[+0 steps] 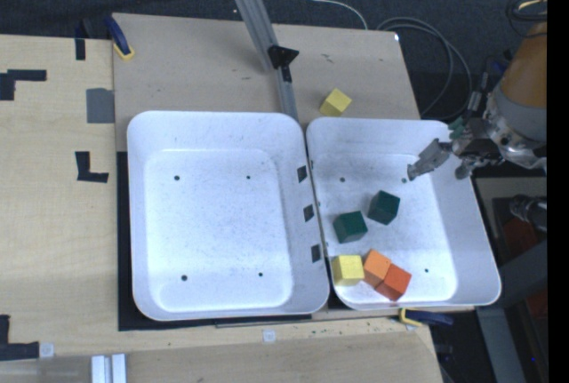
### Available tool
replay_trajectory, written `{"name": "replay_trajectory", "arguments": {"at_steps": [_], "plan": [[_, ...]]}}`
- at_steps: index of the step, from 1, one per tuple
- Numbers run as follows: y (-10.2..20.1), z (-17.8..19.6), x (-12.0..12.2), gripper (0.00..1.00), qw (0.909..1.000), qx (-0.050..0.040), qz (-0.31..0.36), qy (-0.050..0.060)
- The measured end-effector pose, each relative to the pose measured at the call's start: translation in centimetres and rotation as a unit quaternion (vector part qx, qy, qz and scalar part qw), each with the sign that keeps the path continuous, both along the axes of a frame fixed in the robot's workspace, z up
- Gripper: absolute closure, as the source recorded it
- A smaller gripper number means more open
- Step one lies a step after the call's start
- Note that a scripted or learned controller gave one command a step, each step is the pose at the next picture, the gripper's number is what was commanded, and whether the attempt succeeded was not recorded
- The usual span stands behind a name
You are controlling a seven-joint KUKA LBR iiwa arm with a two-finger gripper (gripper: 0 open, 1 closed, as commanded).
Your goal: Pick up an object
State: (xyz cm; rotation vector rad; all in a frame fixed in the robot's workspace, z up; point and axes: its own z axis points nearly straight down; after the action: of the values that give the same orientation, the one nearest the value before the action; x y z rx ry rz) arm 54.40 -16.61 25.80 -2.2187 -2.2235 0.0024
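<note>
- Blocks, five of them, lie in the right bin (462,283), which serves as the landmark for everything below; any one of them could be the object to pick up.
- Left of the right bin and touching it along one side sits the left bin (151,195), its white floor speckled with dark dots.
- Outside the right bin, just beyond its far rim, a lone yellow block (336,101) rests on the bench (178,61).
- Inside the right bin, near its middle, a dark green block (350,226) sits close beside a second green block (384,207), the two slightly apart.
- At the right bin's near edge, a yellow cube (348,269) touches an orange block (377,266), which in turn presses against a red-orange block (393,282).
- Over the right bin's far right corner, the gripper (440,162) hangs above the floor with its two fingers spread apart and nothing between them, well apart from every block.
</note>
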Motion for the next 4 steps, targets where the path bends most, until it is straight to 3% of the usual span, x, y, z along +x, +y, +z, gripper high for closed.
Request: {"name": "replay_trajectory", "arguments": {"at_steps": [1, 2, 3, 4], "plan": [[1.7, -14.1, 1.4, 0.00, 1.0000, 0.0013, 0.000, 0.004], [1.6, -12.7, 1.5, 1.00, 1.0000, 0.0009, 0.000, 0.001], [2.1, -16.0, -3.2, 1.00, 0.9999, -0.0029, -0.002, -0.011], [14.7, -6.3, -5.5, 1.00, 1.0000, 0.0022, 0.004, -0.002]]}}
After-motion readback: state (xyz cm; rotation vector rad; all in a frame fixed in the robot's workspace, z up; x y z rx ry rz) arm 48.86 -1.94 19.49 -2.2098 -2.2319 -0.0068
